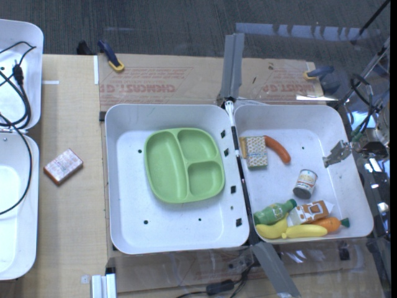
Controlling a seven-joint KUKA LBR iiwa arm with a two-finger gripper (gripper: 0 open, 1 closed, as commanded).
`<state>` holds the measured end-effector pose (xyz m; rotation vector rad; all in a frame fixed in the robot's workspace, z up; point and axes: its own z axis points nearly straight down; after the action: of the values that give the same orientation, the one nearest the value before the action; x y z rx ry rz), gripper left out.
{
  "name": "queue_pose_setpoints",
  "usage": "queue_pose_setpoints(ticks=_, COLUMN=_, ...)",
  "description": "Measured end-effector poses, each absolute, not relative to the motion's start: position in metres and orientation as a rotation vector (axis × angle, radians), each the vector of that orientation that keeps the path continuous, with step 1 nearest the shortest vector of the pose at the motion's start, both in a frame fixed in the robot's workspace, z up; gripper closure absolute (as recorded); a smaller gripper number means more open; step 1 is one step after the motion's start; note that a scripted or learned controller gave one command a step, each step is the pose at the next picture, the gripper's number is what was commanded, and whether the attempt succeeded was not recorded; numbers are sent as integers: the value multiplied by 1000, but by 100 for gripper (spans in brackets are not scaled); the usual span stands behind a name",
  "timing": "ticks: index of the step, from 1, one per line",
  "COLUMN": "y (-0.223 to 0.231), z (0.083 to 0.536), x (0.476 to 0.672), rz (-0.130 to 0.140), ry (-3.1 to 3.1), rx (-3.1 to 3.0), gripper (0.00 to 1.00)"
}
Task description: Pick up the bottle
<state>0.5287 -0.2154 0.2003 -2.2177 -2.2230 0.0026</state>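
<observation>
The bottle [275, 212] is green with a lighter cap end and lies on its side in the front left part of the right bin [286, 120]. It touches a yellow banana [293, 231] lying just in front of it. My gripper [335, 154] hangs at the right wall of the same bin, well to the right of the bottle and farther back. Nothing is seen in it.
The right bin also holds a small can [305, 183], an orange sausage [278, 149], a tan sponge block [255, 152], a small carton [310, 212] and a carrot [332, 224]. In the left bin [124, 185] lies a green divided plate [184, 164]. A small box [62, 166] sits on the bench at the left.
</observation>
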Motion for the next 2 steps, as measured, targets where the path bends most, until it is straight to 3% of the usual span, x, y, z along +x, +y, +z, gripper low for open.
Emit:
queue_pose_setpoints(ticks=1, y=-146, z=91, x=568, rz=3, ry=-1997, rx=-2425, gripper=0)
queue_pose_setpoints(ticks=2, y=-108, z=110, x=491, rz=3, ry=-2176, rx=-2263, gripper=0)
